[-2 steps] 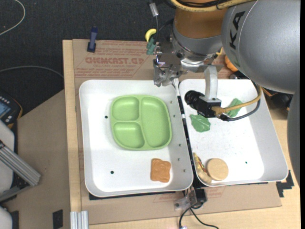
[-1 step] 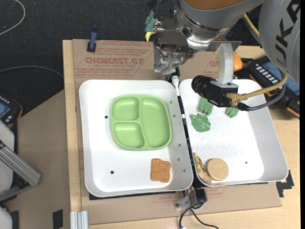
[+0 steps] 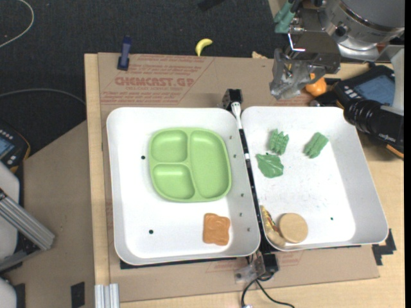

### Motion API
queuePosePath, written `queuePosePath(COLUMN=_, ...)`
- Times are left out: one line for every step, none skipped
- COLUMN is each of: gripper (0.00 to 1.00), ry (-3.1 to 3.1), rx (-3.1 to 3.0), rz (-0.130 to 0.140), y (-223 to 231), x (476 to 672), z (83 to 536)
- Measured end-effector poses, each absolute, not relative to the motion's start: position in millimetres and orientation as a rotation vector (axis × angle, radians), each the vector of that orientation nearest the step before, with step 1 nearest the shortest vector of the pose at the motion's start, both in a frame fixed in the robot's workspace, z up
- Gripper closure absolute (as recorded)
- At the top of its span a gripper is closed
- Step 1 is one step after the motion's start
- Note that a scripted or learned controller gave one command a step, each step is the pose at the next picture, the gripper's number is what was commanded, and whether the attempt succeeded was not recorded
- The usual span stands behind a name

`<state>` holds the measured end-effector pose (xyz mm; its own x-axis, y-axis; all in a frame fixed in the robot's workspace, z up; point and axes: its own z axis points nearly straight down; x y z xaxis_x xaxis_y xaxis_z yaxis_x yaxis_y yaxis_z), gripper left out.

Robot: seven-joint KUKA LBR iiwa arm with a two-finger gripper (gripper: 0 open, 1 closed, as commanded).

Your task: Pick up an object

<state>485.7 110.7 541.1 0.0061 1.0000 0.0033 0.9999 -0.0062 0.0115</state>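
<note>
My gripper (image 3: 287,85) hangs high above the back edge of the right bin (image 3: 359,172), near its back-left corner, with nothing visibly held. Below it in that bin lie three green pieces: one (image 3: 278,141) at the back left, one (image 3: 315,144) to its right, and a flatter one (image 3: 270,165) nearer the front. A round tan disc (image 3: 293,227) rests in the front-left corner. The left bin (image 3: 125,185) holds a green divided plate (image 3: 191,164) and an orange waffle-like piece (image 3: 216,228).
A small orange thing (image 3: 315,86) lies just behind the right bin, beside the gripper. A yellow banana (image 3: 203,45) and a blue object (image 3: 124,53) lie at the back of the cardboard sheet (image 3: 160,79). A black clip (image 3: 232,98) joins the bins.
</note>
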Motion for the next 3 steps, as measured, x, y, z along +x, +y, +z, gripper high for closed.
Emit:
queuePosePath(gripper=1.0, ry=2.229, rx=2.212, rz=0.005, y=176.1, x=497.6, z=534.5)
queuePosePath(gripper=1.0, ry=2.22, rx=2.225, rz=-0.003, y=154.3, x=478.3, z=535.6)
queuePosePath(gripper=1.0, ry=2.231, rx=2.212, rz=0.005, y=229.0, x=478.7, z=534.6)
